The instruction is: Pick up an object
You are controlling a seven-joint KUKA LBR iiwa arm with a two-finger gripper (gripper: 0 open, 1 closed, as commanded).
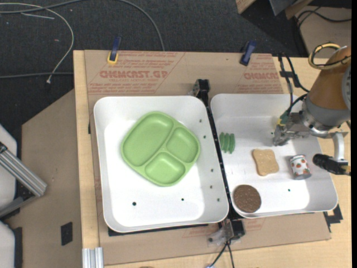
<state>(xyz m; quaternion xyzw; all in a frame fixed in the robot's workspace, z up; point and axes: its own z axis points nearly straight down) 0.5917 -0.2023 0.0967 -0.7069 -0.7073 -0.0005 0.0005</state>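
In right bin (262, 109): small white red-printed can (299, 166).

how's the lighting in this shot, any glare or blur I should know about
Camera view: lighting soft and even, shadows faint; the left bin is bright but not blown out; the plate and toast are sharp; the gripper area is small and slightly soft.

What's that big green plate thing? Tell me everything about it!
The green plate is pale lime and looks like smooth plastic. It has rounded corners and three sections inside: one long and two smaller. It lies flat, right side up, turned at an angle, near the middle of the left bin. Its sections hold nothing, and it touches just the bin's floor.
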